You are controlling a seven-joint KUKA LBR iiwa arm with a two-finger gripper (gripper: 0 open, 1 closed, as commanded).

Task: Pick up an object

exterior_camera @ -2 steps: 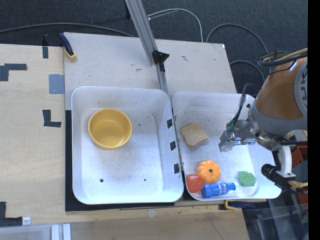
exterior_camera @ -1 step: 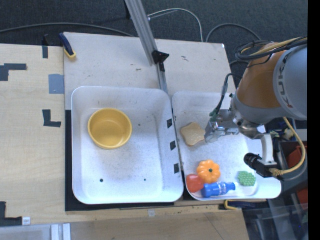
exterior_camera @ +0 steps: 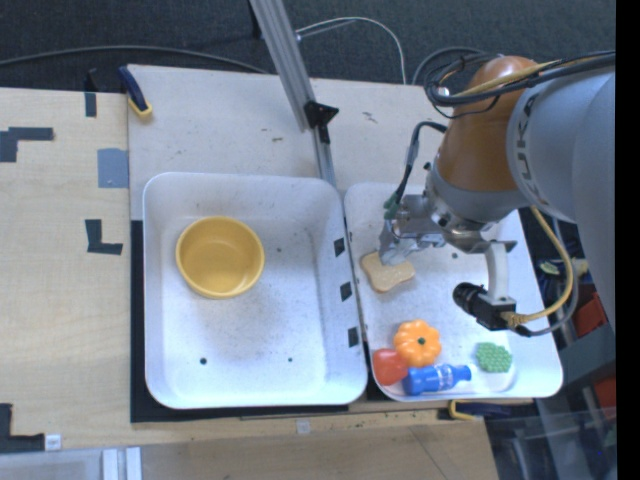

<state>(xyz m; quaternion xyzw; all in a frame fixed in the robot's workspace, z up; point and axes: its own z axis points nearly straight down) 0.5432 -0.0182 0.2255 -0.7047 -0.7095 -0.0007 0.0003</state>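
Observation:
My gripper (exterior_camera: 392, 255) hangs low over the upper left part of the right bin (exterior_camera: 535, 363), its fingers pointing down at a tan bread-shaped piece (exterior_camera: 388, 274). The fingertips reach the top edge of that piece; I cannot tell whether they grip it. Nearer the front of the same bin lie an orange pumpkin (exterior_camera: 418, 341), a red piece (exterior_camera: 389, 367), a blue bottle (exterior_camera: 437, 378) and a small green object (exterior_camera: 493, 357).
A yellow bowl (exterior_camera: 220, 256) sits in the left bin (exterior_camera: 160, 358) at its upper left. A slanted metal pole (exterior_camera: 285, 48) crosses the bench behind the bins. Cables loop around the arm's wrist at the right.

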